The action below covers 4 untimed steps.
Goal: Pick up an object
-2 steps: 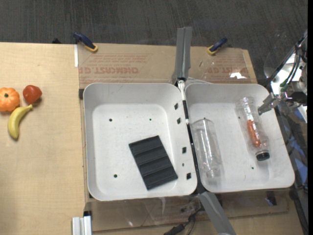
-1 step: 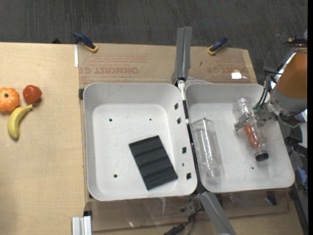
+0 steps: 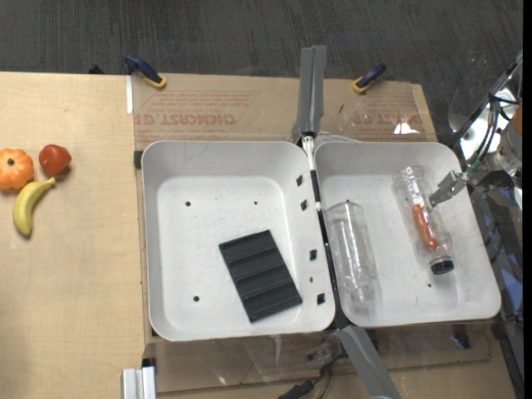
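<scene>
Dark carpet behind; pale wooden table (image 3: 66, 306) in front, brown cardboard under two white bins.

Far left on the table: orange fruit (image 3: 14, 170), red fruit (image 3: 55, 159), banana (image 3: 27, 207), all bunched together and well apart from the bins. Out of play, most likely.

Left bin (image 3: 158, 223): one dark ribbed block (image 3: 259, 274), lying flat and askew toward the front.

Right bin (image 3: 474, 289): clear tumbler (image 3: 352, 252) on its side along the left wall; clear bottle (image 3: 422, 218) with an orange core and black cap, lying slantwise toward the right wall.

End effector (image 3: 446, 188) low at the right bin's right edge, tip just beside or touching the bottle's upper part. Nothing seen between the fingers; spread of the fingers too small and blurred to tell.

Step in hand, by judgement: approach to the bottle, grasp not yet made. Next move calls for straddling the bottle across its narrow width and closing squarely.

Obstacles: right bin wall close beside the arm; smooth round bottle liable to roll or slip; tumbler near but clear of the path.
</scene>
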Motion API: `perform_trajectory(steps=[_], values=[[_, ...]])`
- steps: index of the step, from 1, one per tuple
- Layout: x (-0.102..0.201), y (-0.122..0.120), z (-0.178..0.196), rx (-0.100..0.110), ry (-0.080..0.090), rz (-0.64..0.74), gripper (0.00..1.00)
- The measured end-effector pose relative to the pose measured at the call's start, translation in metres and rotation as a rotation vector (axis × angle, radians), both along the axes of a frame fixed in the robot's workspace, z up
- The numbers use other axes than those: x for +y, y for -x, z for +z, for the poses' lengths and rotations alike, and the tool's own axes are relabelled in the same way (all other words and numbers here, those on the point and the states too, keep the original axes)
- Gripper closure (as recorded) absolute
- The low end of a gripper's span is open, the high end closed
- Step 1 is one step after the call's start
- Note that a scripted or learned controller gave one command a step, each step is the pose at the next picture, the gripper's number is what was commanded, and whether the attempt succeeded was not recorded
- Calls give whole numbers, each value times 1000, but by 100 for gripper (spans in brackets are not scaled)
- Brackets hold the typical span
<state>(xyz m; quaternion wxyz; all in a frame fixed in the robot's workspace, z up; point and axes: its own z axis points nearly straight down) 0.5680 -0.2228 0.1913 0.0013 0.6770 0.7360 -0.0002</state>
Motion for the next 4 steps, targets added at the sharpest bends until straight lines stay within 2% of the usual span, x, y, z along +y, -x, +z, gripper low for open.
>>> perform_trajectory(steps=[1,2,3,4], values=[[7,-10,-100,3,-9,167,0],[6,-10,-90,0,-7,164,100],[5,-23,-96,-5,-6,355,100],[64,-33,-19,1,-1,245,100]])
